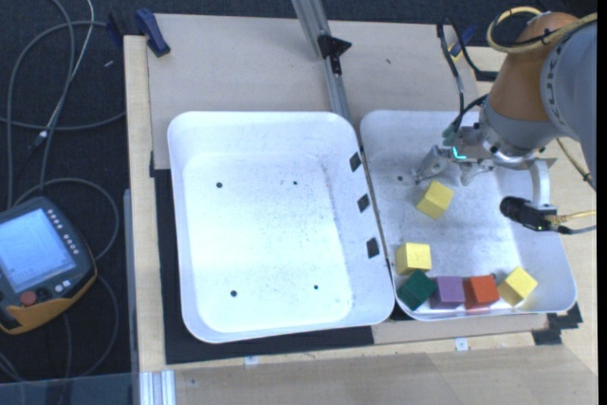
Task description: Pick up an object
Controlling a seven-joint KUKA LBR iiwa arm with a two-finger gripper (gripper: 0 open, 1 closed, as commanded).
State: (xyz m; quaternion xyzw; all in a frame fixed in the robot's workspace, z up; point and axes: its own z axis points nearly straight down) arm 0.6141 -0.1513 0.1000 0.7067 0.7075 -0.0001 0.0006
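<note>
Overhead, the gripper (453,162) hovered in the right bin (561,268), fingers spread and holding nothing, just above a loose yellow cube (435,200); five more blocks (464,287) lined the near wall.

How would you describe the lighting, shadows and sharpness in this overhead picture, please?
Camera view: even, diffuse light; the white bins look bright without harsh glare; the yellow block casts only a soft shadow; the blocks are fairly sharp, while the end effector is slightly soft, its fine detail hard to read.
</note>
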